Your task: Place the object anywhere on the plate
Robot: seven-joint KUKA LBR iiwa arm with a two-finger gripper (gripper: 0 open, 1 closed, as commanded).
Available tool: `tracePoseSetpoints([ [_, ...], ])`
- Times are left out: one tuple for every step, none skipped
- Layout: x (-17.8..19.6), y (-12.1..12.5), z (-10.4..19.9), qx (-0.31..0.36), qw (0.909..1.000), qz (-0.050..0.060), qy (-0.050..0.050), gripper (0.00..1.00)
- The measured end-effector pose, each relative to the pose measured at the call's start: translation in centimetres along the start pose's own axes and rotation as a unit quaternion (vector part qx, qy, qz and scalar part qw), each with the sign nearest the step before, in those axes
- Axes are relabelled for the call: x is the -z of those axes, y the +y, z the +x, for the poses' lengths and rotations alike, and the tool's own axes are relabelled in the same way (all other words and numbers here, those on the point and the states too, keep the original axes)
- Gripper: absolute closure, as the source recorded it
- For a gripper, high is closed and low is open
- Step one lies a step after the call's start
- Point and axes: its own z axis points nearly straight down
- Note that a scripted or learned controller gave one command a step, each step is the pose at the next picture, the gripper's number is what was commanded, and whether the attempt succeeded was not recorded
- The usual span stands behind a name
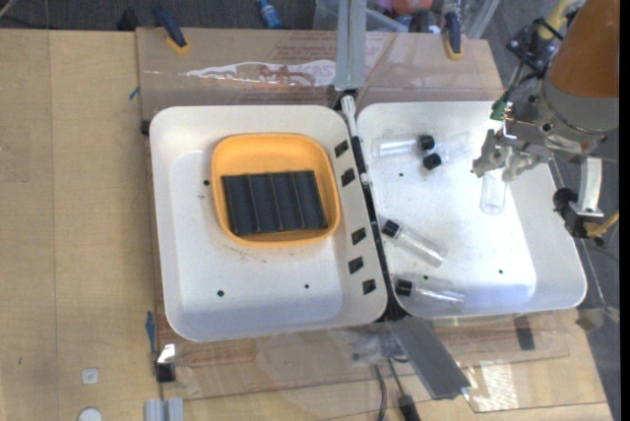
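Pincer (495, 165) hangs over the right bin (512, 252), near its far right side. A clear little tube (491, 193) hangs straight down from it, top end up between the metal fingers, so I think the pincer has it pinched. I cannot tell how tight the pinch is.

More clear tubes with black caps lie in the same bin: one near the far side (409, 148), one in the middle (413, 242) and one at the near edge (430, 290).

The orange plate (274, 150) sits in the left bin (197, 291), well apart from the pincer. A black ribbed block (274, 202) lies in the middle of the plate.

I think the job now is carrying the tube over to the plate. To do it well, the arm should lift high enough to pass over the wall between the bins. It should move slowly so the tube does not slip out. Then it should come down low before letting go, because a round tube may roll. The black block is fine to land on, since anywhere on the plate counts.
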Motion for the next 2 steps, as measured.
tracePoseSetpoints([
  [1.8,3.7,0.1,0.107,0.9943,-0.001,0.000,1.00],
  [1.6,7.0,1.4,0.178,0.9841,-0.002,-0.001,1.00],
])
